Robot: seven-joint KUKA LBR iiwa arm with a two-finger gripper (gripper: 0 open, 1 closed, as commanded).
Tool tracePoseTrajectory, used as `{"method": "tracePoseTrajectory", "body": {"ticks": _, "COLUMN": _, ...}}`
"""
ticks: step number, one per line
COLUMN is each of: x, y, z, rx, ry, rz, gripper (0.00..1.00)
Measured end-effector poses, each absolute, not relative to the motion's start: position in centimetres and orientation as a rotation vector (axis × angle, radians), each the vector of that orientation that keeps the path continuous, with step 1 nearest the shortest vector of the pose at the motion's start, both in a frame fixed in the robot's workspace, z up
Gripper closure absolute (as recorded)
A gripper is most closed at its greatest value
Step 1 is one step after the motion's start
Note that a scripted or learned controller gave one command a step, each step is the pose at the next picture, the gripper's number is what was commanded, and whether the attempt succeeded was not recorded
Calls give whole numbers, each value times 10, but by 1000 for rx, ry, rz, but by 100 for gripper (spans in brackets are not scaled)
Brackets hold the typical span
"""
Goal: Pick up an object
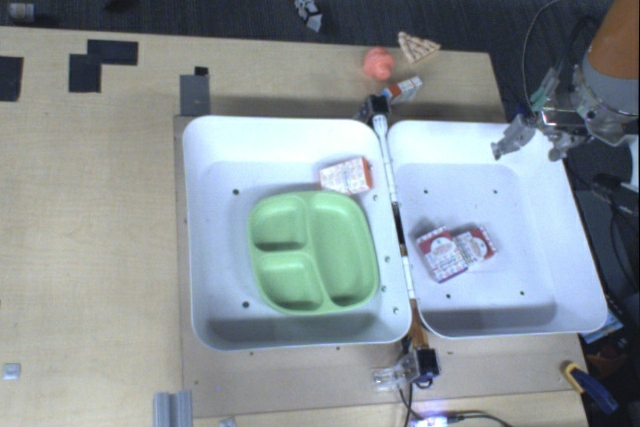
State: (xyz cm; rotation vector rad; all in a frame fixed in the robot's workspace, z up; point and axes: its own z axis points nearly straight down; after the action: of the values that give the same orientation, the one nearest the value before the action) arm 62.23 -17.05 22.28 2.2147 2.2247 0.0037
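Red-white packet (455, 252) lies flat mid right bin (560, 215); looks light, crinkly, prob. slippery (pinch across its short side). Gripper (532, 137) hovers near bin's far edge w/ fingers spread, holding nothing.

Even overhead light, soft shadows (slightly blurry).

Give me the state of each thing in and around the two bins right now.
green divided tray: flat in the left bin, compartments bare
small red-and-white packet: in the left bin, at the tray's far edge
red-and-white wrapped pack: lying in the right bin, untouched
gripper: above the right bin's far right corner, holding nothing
orange ball: on the bench beyond the bins
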Motion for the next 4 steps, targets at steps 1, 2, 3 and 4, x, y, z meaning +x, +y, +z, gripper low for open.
{"method": "tracePoseTrajectory", "body": {"ticks": 1, "x": 617, "y": -127, "z": 98, "rx": 2215, "ry": 2228, "rz": 2, "gripper": 0}}
{"method": "tracePoseTrajectory", "body": {"ticks": 2, "x": 537, "y": -89, "z": 87, "rx": 2215, "ry": 2220, "rz": 8, "gripper": 0}}
{"method": "tracePoseTrajectory", "body": {"ticks": 3, "x": 539, "y": -88, "z": 99, "rx": 2210, "ry": 2218, "rz": 14, "gripper": 100}}
{"method": "tracePoseTrajectory", "body": {"ticks": 4, "x": 607, "y": -65, "z": 186, "rx": 2213, "ry": 2224, "rz": 6, "gripper": 100}}
